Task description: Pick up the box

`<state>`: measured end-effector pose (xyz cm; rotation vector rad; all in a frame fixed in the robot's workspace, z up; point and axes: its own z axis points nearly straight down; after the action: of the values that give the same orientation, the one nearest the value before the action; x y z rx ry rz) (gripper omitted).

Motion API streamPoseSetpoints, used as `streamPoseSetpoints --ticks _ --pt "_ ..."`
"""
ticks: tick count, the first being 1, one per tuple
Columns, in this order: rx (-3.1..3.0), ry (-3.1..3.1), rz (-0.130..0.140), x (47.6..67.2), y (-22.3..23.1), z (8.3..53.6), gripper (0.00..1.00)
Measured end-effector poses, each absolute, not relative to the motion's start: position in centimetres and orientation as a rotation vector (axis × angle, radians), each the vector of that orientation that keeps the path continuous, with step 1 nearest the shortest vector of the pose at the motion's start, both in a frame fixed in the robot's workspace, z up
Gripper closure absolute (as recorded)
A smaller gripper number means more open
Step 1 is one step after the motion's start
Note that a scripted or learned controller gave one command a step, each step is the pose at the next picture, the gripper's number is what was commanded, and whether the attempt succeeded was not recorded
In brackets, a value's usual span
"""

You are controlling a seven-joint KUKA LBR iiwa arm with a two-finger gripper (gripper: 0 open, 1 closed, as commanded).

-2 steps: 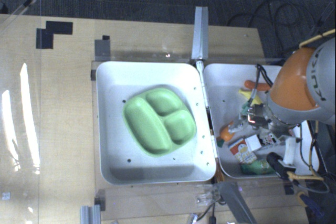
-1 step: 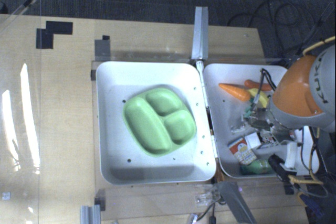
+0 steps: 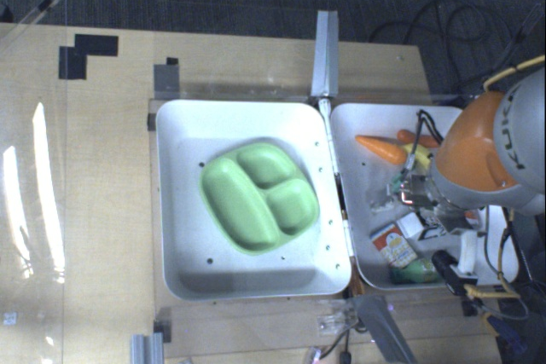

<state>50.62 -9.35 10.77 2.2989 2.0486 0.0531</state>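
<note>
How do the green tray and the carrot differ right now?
The green tray lies alone in the left bin; the carrot sits in the right bin among other items. The tray is broad, pale green, with three compartments; the carrot is small, slim and orange. The carrot lies close to the arm; the tray lies far from it. Both rest flat.

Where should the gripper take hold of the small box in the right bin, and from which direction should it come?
Probably from straight above, closing across the narrow width of the box. It lies flat and slanted on the right bin floor, so the fingers should turn to match. A green item crowds its lower end; the upper half looks freer.
</note>
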Motion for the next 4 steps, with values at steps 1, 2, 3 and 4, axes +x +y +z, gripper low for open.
streamPoseSetpoints --ticks 1,2,3,4 --pt "2.303 2.035 0.066 51.0 -9.1 10.7 0.0" --pt "2.659 1.582 0.085 51.0 -9.4 10.9 0.0" --pt "2.656 1.675 0.0 55.6 -11.4 19.2 0.0" --pt "2.656 1.675 -0.001 55.6 -11.4 19.2 0.0"
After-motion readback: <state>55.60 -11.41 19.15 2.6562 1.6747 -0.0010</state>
